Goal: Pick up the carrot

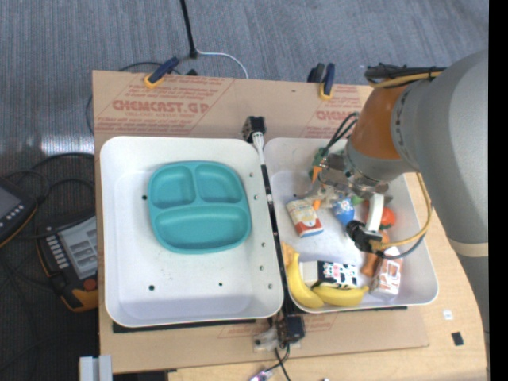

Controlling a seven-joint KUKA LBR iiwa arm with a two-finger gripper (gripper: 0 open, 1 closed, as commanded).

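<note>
Readable print — one mark on the board

Under my bins the brown board [159,105] carries red block lettering, outlined — it reads roughly "CHEMCAST GP", along the far edge above the left bin [111,213]. The same red lettering starts again on the board near its far right corner, but my arm [429,125] covers most of it and I can't read what is left. In the right bin [425,292], the small packet [305,217], the black-and-white pack [340,274] and the carton [387,276] all bear print, too small and blurred for me to make out. The grey device [71,244] on the floor at left has markings I cannot read either.
</note>
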